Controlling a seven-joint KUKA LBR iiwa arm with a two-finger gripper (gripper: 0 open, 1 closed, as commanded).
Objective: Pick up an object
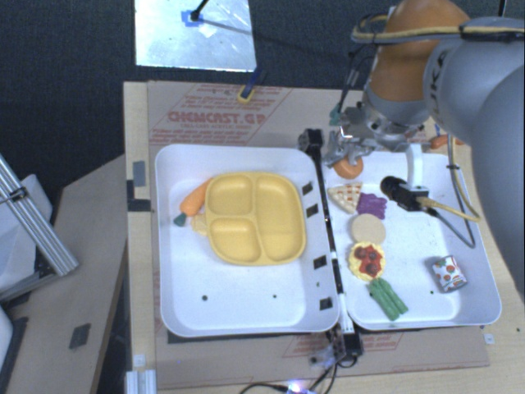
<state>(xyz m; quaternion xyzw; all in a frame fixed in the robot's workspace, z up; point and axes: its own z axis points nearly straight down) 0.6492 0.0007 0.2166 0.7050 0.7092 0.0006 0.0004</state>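
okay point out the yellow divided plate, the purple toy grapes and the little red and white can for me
Yellow divided plastic plate (253,217), camera view, on its central ridge.
Purple toy grape bunch (372,204), camera view, on its middle.
Small red and white can (447,273), camera view, on its side.

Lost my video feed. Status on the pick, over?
End effector low over right bin's far left corner, grip state unclear. Orange piece right beneath it. Waffle wedge and purple piece crowd close by.

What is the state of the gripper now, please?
Two-finger gripper: cannot be told; it hangs low over the right white bin, by an orange round toy.
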